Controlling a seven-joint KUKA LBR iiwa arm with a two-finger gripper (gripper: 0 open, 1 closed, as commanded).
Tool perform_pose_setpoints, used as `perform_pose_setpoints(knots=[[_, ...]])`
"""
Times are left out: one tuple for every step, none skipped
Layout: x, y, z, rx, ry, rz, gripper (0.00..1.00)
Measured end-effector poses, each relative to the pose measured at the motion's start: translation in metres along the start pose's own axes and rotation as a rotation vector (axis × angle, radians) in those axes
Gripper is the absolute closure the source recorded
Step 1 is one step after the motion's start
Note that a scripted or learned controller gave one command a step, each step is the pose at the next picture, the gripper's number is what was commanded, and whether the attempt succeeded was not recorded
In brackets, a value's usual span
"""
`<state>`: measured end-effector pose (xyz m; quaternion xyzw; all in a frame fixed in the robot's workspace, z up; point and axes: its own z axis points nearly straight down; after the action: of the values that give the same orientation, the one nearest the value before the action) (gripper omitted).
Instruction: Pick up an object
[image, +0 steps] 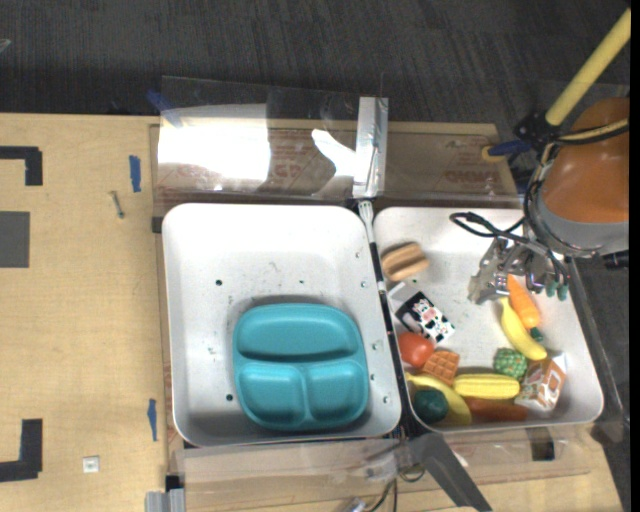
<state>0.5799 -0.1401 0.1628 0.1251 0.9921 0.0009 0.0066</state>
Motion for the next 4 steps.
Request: perform_pose_setpoints(knots=[[0.004, 0.043, -0.078, 0.001, -0.001, -0.131, 1.00], [0.047, 0.037, 0.026, -0.001, 0.013, -0.443, 1.00], [0.023, 0.013, -0.037, 0.000, 0.002, -0.837, 1.00], [0.024, 0.014, -0.036, -0.002, 0.005, -0.839, 0.00]])
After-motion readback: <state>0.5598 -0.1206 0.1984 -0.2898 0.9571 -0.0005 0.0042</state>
